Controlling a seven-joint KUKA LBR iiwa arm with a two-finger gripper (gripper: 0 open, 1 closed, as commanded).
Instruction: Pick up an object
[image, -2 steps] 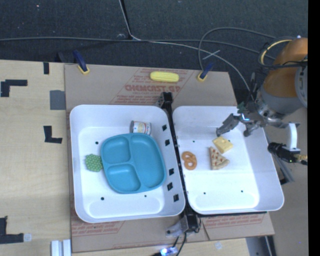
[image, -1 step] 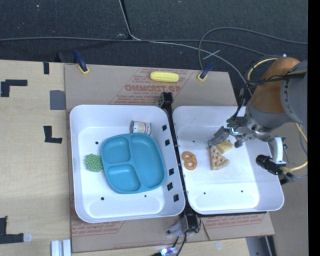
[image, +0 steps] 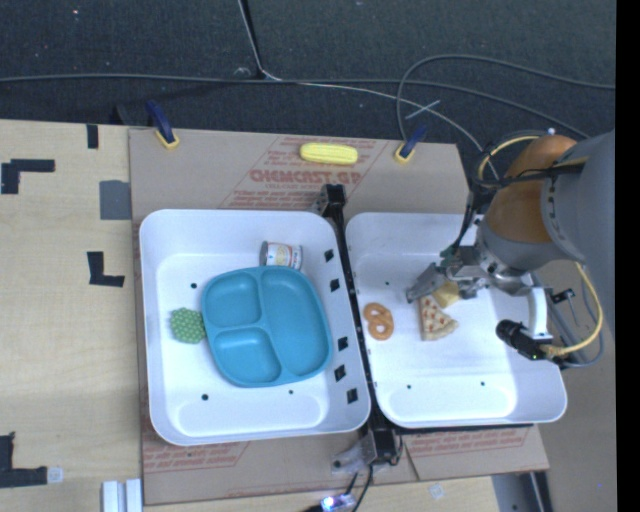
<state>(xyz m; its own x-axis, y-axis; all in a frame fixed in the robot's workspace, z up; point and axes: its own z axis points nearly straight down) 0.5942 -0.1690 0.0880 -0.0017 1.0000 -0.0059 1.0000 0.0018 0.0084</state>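
Poised low over the right bin (image: 520, 405): the gripper (image: 437, 287), dark fingers angled down and toward the bin's middle, tips just above the upper edge of a toy pizza slice (image: 436, 321). Fingers splayed a little apart, nothing seen between them; a pale yellowish bit beside the claw, too small to name. Hard to tell from this slanted view whether the tips touch the slice or hang just clear of it. Likeliest target, judging by the aim: the pizza slice, lying flat on the bin floor with its point toward the near wall. Just beside it, toward the divider, a small pretzel (image: 378, 320), close enough to be nudged if the fingers sweep sideways. Flat pieces like these offer little edge to pinch, so a clean grasp probably calls for a straight descent and a squeeze across the crust.

Behind the claw, the grey wrist and its orange band (image: 535, 185), reaching in from the right and bent downward, cables looping around the joint.

Across the divider, in the left bin (image: 160, 400): a blue divided plate (image: 266, 326) tilted across the middle, a small tin can (image: 281, 255) on its side at the plate's upper rim, a green knobbly toy (image: 186, 324) touching its left edge. Beyond both bins, on the cardboard sheet (image: 200, 170), a yellow corn cob (image: 328, 154), well apart from the work.
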